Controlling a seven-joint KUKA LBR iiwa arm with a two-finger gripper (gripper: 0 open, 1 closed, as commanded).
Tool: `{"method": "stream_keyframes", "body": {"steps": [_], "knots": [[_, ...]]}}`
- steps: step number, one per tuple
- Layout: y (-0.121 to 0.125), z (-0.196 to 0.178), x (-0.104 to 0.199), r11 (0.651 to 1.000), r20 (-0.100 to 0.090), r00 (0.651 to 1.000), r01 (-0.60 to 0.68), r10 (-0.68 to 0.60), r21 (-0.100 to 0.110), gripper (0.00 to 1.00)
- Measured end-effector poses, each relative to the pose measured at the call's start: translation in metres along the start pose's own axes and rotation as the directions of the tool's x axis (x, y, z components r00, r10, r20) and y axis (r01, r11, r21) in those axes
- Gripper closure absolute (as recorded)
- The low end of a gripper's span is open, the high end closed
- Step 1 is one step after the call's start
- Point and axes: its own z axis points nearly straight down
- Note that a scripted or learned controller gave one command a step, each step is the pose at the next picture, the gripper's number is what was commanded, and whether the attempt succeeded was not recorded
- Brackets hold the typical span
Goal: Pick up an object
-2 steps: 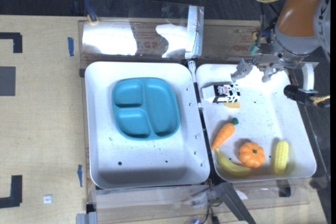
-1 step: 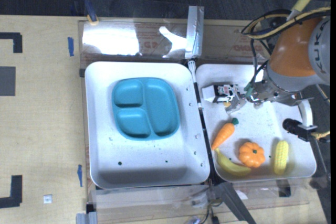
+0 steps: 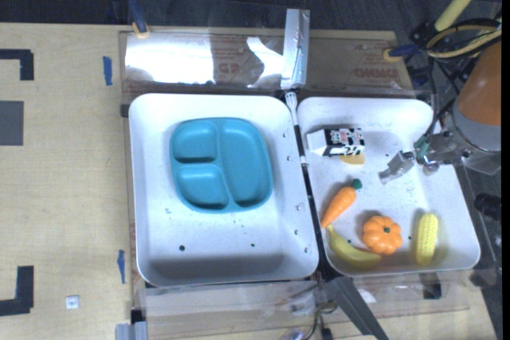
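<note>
1. The tabletop (image 3: 56, 171) is pale wood with black corner marks on its far left side and bits of blue tape near the bins.
2. The left bin (image 3: 151, 251) is white and shallow, and a blue divided plate (image 3: 221, 163) lies flat near its middle, a little toward the back wall.
3. Behind the left bin a shiny clear sheet (image 3: 199, 56) lies over brown cardboard, with a silver strip standing at its right end.
4. The right bin (image 3: 458, 243) touches the left bin along a shared edge, and it carries all the loose items.
5. A small black and white cow toy (image 3: 345, 141) lies in the back part of the right bin, with a pale yellow piece just beside it at the front.
6. An orange carrot (image 3: 338, 205) lies tilted nearer the left wall of the right bin, its green top pointing back and right.
7. A yellow banana (image 3: 351, 249) curves along the front wall of the right bin, touching a small orange pumpkin (image 3: 382, 234) at its right end.
8. A yellow corn cob (image 3: 426, 236) lies just right of the pumpkin, near the right bin's right wall.
9. The jaws (image 3: 396, 166) hang over the right bin between the cow toy and the corn cob, apart from every item; they look parted and hold nothing.
10. The grey arm (image 3: 470, 147) comes in over the right bin's right wall.
</note>
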Motion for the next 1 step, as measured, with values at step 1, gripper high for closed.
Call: {"method": "stream_keyframes", "body": {"steps": [1], "knots": [[-0.0176, 0.0592, 0.0623, 0.988, -0.004, 0.988, 0.155, -0.155, 0.004, 0.00]]}}
